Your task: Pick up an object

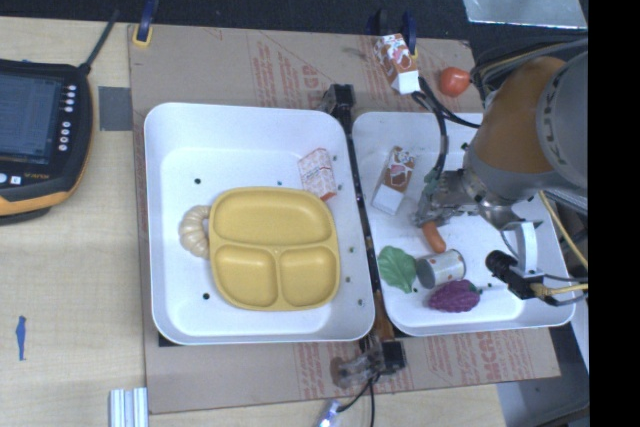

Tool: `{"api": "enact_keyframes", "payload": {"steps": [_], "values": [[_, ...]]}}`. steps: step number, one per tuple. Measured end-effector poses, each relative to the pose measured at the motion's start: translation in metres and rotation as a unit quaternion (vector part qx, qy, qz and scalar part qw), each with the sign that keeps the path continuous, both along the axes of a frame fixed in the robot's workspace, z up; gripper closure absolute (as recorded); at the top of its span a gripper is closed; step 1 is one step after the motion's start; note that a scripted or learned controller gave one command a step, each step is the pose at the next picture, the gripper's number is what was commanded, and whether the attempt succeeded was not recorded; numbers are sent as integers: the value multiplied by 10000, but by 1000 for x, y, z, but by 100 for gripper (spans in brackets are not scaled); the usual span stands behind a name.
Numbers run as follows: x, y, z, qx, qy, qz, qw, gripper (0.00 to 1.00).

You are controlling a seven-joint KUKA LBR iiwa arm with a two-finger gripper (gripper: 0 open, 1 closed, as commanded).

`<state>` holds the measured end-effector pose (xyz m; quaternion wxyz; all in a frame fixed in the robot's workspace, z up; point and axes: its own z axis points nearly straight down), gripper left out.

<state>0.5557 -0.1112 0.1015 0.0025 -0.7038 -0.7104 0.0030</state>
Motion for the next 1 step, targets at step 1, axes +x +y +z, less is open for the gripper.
{"api": "enact_keyframes", "payload": {"steps": [1], "values": [[4, 67, 91, 9, -28, -22, 10000, 100]]}}
